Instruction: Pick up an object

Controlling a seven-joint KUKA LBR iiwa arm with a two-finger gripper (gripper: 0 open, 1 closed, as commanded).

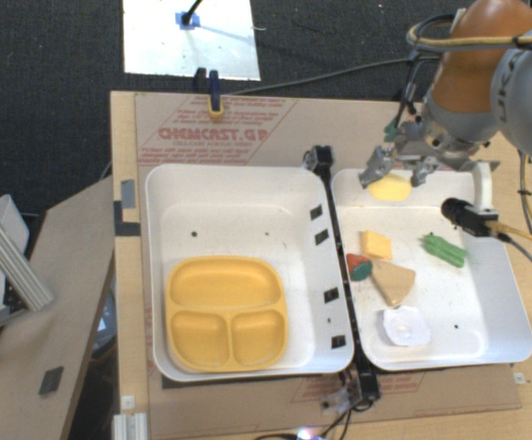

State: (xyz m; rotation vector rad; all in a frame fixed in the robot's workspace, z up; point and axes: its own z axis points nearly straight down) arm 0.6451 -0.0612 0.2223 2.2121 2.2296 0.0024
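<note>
Two bins: yellow tray left, food pieces right; pincer spread apart.

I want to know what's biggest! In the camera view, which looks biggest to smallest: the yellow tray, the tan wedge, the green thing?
1. The yellow tray, by far.
2. The tan wedge.
3. The green thing. It looks slightly smaller than the wedge.

We look down at a slant from above the bench, taking in both white bins at middling range; the arm enters from about two o'clock.
</note>
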